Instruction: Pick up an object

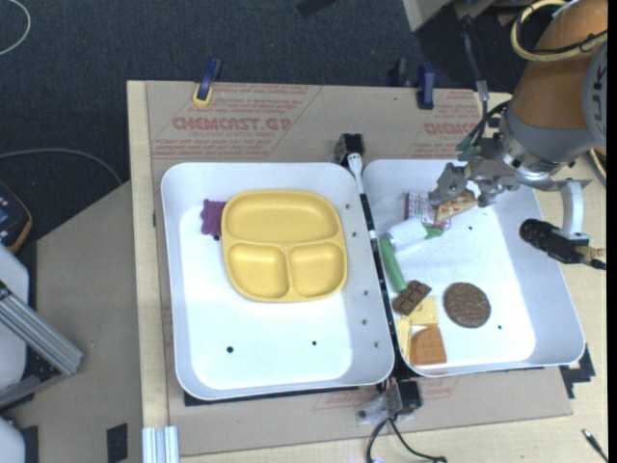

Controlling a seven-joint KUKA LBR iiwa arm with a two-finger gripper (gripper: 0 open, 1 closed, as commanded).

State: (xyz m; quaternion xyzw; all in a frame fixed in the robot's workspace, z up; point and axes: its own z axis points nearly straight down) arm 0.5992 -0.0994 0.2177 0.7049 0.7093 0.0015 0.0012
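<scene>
Board (289,123) under 2 bins (193,287) reads "CHEMCAST G.P"

One fixed camera above the surface (289,114), slanted down on both white bins (183,287), fairly distant.

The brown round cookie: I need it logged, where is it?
The brown round cookie lies in the right bin, toward its near edge, right of the toast pieces.
</scene>
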